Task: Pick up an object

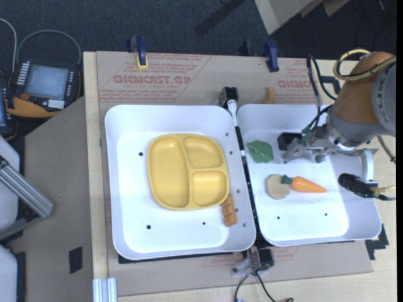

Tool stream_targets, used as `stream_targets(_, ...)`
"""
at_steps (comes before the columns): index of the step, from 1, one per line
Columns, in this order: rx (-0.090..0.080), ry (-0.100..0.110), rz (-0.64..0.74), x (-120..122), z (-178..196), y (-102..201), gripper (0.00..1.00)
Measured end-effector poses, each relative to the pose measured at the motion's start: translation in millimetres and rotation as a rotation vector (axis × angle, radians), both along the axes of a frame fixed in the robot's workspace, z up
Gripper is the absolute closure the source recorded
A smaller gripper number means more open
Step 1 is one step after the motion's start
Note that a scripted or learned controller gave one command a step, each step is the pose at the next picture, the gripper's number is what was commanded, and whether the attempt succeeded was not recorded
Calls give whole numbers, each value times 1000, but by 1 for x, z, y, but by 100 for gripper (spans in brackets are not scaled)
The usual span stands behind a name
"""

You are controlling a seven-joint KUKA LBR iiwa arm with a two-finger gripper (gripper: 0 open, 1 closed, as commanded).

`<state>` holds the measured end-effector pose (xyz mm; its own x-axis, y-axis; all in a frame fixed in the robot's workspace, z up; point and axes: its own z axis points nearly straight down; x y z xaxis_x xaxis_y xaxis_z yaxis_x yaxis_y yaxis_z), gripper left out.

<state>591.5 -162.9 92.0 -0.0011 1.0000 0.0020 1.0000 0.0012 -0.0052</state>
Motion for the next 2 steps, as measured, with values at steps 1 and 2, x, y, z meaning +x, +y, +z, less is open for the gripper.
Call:
stream_targets(1,-2,-6,-1,1,14,-1,100)
stream_targets(2,-5,-12,-2,1,73,-10,100)
